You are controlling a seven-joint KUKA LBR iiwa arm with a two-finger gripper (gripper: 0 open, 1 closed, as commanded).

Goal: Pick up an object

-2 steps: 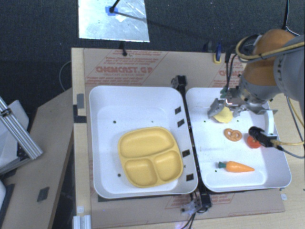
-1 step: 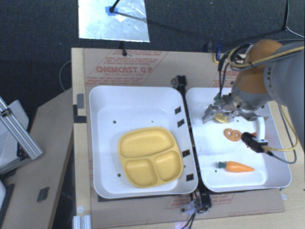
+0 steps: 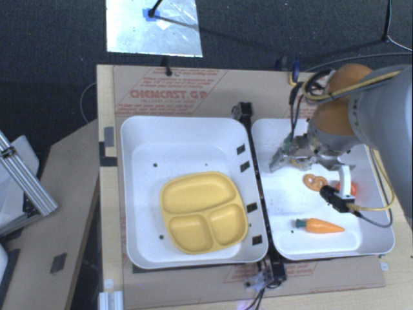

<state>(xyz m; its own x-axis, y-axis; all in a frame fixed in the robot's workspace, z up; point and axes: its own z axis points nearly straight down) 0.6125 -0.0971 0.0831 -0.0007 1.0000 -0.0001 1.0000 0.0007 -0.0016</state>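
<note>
In the right bin point(image 3: 368, 237) an orange toy carrot point(image 3: 324, 225) with a green stub lies near the front. A brown pretzel-shaped piece point(image 3: 315, 182) rests in the middle of that bin. A small red-orange object point(image 3: 350, 188) sits just right of it, partly hidden by a white and black part of the arm. My gripper point(image 3: 287, 157) hangs low over the back left of the right bin, left of and behind the pretzel, with nothing seen held in it.
The left bin point(image 3: 145, 141) holds a yellow divided tray point(image 3: 203, 210). A black divider point(image 3: 253, 173) runs between the bins. The grey arm point(image 3: 381, 108) and its cables cover the right bin's back right. A shiny sheet point(image 3: 153, 18) lies beyond the bench.
</note>
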